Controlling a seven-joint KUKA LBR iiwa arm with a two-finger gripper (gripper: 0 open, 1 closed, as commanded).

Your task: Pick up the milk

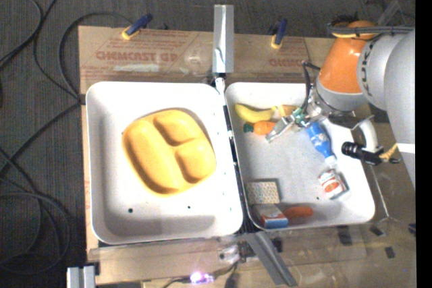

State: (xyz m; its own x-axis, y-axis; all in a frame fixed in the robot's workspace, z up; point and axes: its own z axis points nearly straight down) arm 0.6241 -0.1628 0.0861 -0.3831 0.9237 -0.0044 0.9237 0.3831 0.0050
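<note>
2 white bins on the bench (91,64). The left bin (101,212) has a yellow divided plate (170,150), and the right bin (368,212) has all the clutter.

The arm (368,71) comes in from the right, with the claw (282,127) low by the banana (251,112). I can't tell if it's wide or narrow.

The milk (332,184), I reckon, is the little white-and-red carton near the right wall, just below the blue bottle (317,138) and well apart from the claw.

You'd want to lift clear, swing toward that wall, then drop straight down, staying off the bottle cap.

The carton looks like it's lying down, with its long axis slanting upper-left to lower-right. It's too small to tell which end is the top. Close the claw across the short side.
</note>
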